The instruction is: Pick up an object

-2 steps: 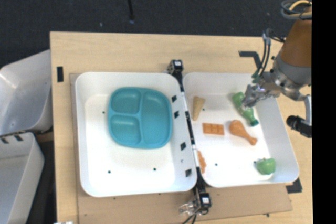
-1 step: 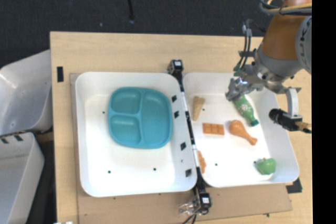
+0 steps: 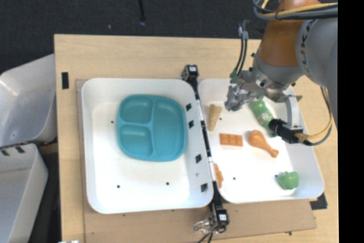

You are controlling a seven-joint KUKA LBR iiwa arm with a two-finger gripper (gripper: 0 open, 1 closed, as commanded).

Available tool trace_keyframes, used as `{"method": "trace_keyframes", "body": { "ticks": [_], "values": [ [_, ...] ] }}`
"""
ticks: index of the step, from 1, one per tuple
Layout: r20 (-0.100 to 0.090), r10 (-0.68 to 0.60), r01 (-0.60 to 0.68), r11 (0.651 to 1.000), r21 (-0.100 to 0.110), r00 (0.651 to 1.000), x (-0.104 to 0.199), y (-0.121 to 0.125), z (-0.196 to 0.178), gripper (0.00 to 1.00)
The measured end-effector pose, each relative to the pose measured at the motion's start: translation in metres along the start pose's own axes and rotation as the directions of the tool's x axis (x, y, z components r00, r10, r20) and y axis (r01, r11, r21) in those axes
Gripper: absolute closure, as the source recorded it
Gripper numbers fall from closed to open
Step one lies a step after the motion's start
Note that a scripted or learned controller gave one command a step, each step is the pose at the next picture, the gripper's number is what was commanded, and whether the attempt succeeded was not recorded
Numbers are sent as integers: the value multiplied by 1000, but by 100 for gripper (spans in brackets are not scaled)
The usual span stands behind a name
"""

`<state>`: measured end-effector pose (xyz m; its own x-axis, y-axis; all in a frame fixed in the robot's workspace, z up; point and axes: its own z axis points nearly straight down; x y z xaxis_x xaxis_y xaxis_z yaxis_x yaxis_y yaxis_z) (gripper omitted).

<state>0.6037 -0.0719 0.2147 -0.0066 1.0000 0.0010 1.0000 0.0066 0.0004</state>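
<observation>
Wooden table with two white bins: left bin carrying a teal tray, right bin carrying the small pieces. Claw low over the right bin's upper left part, near a cream cone and just left of a green bottle. Cannot tell whether spread or pressed together; nothing seen pinched.

Elsewhere in the right bin: an orange waffle mid-bin, a drumstick beside it, a green pepper near the lower right corner, a small orange bit against the divider wall.

Nearest candidates: cone and bottle. Probably toy food, so light, stiff and smooth. Bottle round and likely to roll or squirt out sideways; best taken across the middle of its body. Cone tapered and apt to slip toward the thin end; better gripped across the wide end. Waffle flat and low, hard to get under. Drumstick best pinched at the narrow shaft.
</observation>
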Motion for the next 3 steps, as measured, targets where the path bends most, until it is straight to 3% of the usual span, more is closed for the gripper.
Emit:
{"method": "trace_keyframes", "body": {
  "ticks": [3],
  "values": [
    [0, 0, 0, 1000, -1, 1000, 149, 21, -12, 100]
  ]
}}
